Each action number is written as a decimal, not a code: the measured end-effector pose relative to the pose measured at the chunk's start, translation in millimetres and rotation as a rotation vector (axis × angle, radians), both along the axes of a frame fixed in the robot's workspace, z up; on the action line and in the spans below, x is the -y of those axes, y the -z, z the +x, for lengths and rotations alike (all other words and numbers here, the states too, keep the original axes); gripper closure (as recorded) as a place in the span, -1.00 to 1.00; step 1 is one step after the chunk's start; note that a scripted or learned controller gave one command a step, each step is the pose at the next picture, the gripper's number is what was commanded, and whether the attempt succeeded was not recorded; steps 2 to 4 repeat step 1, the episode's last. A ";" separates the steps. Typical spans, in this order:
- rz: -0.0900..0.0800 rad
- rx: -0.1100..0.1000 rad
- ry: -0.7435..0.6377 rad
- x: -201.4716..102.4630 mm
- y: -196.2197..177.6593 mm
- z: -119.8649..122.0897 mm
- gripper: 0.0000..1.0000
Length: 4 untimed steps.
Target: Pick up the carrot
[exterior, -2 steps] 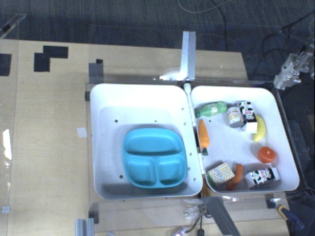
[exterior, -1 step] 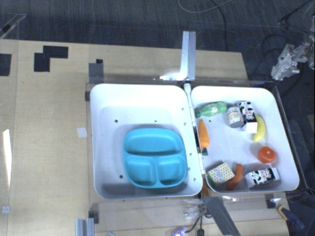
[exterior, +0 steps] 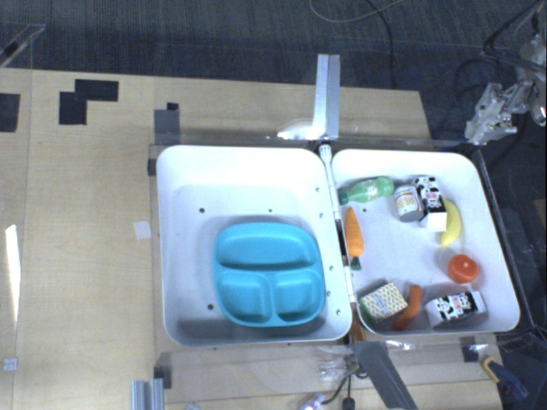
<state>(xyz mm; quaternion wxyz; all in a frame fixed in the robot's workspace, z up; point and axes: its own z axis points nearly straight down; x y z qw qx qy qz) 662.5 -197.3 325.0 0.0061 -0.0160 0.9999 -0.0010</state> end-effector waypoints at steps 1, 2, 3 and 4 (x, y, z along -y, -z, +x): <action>-0.001 0.002 -0.052 6.0 2.4 8.7 1.00; -0.001 0.002 -0.052 6.0 2.4 8.7 1.00; -0.001 0.002 -0.052 6.0 2.4 8.7 1.00; -0.001 0.002 -0.052 6.0 2.4 8.7 1.00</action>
